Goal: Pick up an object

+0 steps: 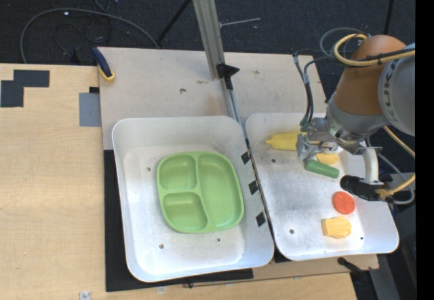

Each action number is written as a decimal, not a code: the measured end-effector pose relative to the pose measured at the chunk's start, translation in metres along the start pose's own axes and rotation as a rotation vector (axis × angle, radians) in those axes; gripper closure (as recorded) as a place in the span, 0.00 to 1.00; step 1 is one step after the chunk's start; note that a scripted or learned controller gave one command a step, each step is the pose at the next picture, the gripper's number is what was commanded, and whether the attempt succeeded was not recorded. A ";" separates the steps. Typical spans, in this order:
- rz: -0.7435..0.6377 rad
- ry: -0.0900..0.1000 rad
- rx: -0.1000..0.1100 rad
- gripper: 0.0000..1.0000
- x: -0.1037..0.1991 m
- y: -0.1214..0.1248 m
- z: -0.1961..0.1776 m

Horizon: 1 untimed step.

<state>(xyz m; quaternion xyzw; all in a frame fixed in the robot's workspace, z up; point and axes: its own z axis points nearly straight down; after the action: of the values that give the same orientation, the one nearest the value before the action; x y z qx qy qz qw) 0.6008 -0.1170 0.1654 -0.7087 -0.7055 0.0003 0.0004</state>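
The hand [310,147] is hovering in the right white bin [291,186] beside a green block [321,169]; its state is unclear.

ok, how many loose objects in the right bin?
4 visible: a yellow piece at the bin's left, a green piece beside the gripper, an orange round piece lower right, a yellow block below it. The arm may hide more.
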 end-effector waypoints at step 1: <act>-0.005 0.000 -0.003 1.00 0.003 -0.001 -0.043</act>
<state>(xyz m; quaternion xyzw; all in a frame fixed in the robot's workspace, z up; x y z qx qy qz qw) 0.5995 -0.1143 0.2085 -0.7069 -0.7073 -0.0005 -0.0007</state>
